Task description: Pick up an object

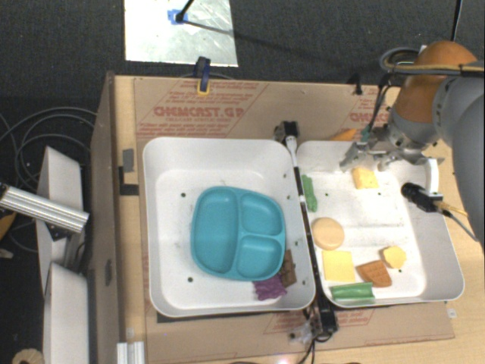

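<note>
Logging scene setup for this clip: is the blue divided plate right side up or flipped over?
Right side up. The blue divided plate lies flat in the left bin, its three compartments facing up, with raised dividers between them.

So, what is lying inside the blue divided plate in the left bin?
The blue divided plate shows bare compartments. A purple piece and a brown piece lie at its lower right edge. Whatever lies under the plate is covered.

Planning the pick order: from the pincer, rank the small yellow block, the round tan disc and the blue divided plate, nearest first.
Pincer at the right bin's far end.
1. Small yellow block, just below it.
2. Round tan disc, right bin's left side.
3. Blue divided plate, left bin.
</note>
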`<move>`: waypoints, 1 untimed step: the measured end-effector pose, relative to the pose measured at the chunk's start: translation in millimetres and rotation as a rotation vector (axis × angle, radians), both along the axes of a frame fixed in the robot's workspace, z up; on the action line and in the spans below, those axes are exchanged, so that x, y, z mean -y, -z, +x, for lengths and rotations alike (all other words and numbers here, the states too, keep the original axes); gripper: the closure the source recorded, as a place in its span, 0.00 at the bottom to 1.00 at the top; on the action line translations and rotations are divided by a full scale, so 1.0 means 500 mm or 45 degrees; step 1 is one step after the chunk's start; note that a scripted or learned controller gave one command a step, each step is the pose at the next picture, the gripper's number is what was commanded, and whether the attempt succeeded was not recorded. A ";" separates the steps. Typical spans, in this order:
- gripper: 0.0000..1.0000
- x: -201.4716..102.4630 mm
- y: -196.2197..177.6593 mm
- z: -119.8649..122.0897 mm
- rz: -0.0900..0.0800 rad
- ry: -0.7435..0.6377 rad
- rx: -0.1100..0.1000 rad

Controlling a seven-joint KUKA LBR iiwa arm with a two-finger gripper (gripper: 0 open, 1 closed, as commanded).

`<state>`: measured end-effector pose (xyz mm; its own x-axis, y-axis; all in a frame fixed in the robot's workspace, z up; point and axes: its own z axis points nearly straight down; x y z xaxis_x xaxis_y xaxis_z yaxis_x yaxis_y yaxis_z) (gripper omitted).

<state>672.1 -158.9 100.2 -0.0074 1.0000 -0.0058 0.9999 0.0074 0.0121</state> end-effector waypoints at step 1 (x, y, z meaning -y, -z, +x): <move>1.00 0.000 -0.024 0.003 -0.001 -0.002 0.006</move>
